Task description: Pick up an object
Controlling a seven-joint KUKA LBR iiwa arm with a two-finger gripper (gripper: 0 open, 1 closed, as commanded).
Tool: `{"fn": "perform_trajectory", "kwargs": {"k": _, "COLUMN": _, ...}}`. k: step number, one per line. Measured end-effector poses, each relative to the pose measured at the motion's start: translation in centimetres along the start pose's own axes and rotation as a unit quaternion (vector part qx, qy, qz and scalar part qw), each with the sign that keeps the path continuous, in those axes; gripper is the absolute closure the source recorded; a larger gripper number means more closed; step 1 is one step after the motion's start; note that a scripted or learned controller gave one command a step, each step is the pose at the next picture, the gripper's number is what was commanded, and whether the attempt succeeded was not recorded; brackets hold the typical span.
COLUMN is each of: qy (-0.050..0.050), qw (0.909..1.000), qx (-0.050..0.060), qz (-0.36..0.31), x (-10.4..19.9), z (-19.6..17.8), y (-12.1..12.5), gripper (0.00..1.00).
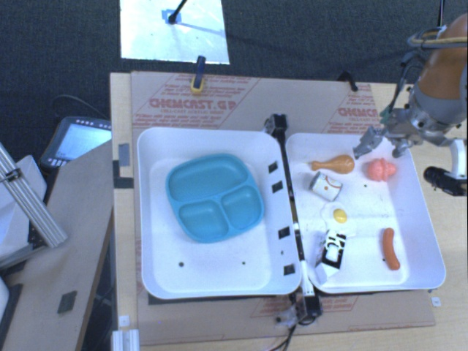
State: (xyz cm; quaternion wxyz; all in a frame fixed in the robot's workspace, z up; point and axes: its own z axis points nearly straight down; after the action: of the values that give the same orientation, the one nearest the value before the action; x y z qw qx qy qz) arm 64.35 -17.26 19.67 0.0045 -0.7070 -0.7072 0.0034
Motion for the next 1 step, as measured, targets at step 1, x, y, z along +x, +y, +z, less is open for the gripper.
{"fn": "perform_trajectory", "kwargs": {"k": 1, "qy": -0.001, "qw": 1.0, "qx": -0.007, "qz": -0.001, "x": 0.06, "z": -0.9, "y": 0.28, "gripper": 0.0}}
